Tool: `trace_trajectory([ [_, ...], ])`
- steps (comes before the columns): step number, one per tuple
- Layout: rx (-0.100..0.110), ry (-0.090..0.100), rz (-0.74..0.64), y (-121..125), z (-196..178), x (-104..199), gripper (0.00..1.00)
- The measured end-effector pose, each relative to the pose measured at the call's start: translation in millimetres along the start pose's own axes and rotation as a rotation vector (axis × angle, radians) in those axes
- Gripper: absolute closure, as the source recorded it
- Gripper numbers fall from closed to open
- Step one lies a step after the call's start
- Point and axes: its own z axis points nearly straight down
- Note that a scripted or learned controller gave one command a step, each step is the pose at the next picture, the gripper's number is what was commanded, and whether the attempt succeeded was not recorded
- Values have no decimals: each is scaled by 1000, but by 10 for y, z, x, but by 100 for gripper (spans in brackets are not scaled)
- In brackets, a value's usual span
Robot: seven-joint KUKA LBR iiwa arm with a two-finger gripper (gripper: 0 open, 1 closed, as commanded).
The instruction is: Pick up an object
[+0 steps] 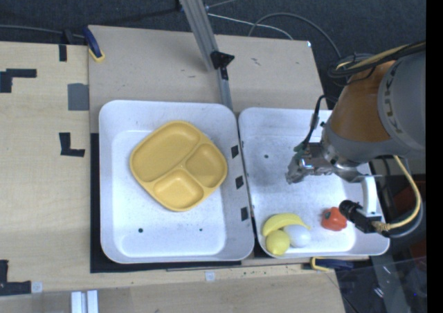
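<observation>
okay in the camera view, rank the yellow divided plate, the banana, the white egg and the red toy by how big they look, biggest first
1. Yellow divided plate, by far the largest.
2. Banana.
3. Red toy and white egg: they look about alike, and the egg is partly hidden, so I won't rank them.

Grey KUKA arm (408,100), bulky and rounded, smooth matte casing; broad orange band (360,107) curving around above the wrist; darker grey collar beneath it; small metallic gripper (299,170) of dull silver parts at the tip; black cables looping off the upper side, one yellow cable trailing along the lower side past a black fitting
</observation>
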Motion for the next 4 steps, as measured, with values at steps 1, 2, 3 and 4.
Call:
trace_trajectory([
  [1, -2, -1, 0, 44, -628, 9, 100],
  [2, 0, 0, 1, 53, -1124, 11, 100],
  [3, 6, 2, -5, 134, -1091, 556, 100],
  [4, 8, 1, -4, 220, -824, 1048, 100],
])
